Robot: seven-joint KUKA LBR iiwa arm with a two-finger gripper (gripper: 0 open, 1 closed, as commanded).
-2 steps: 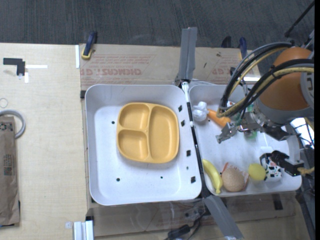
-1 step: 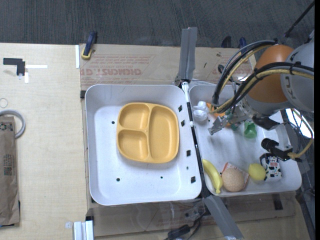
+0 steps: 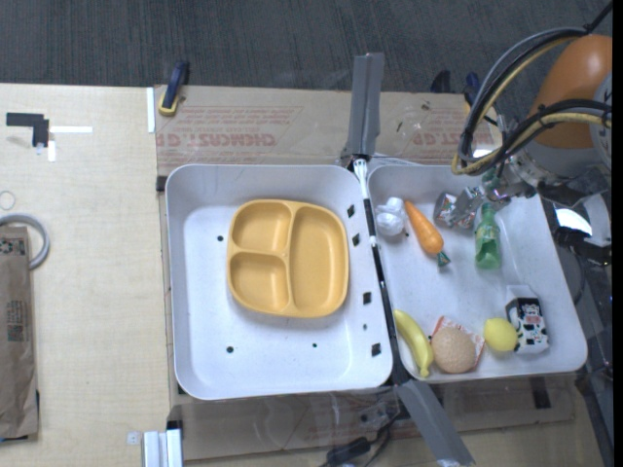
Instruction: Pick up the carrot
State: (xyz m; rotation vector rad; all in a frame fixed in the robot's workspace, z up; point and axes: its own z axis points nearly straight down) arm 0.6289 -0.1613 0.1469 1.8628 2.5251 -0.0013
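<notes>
An orange carrot [image 3: 424, 229] with a small green tip lies at a slant in the upper left part of the right bin [image 3: 560, 290]. My gripper [image 3: 465, 205] hovers in the bin's upper middle, just right of the carrot and apart from it. Its metallic fingers sit above the bin floor, next to a green bottle [image 3: 487, 236]. Nothing is seen between the fingers.
The right bin also holds a white crumpled object [image 3: 390, 217], a banana [image 3: 414, 341], a bun [image 3: 455, 349], a lemon [image 3: 500, 335] and a small black-and-white cow toy [image 3: 529, 323]. The left bin [image 3: 195, 290] carries a yellow divided plate [image 3: 289, 257].
</notes>
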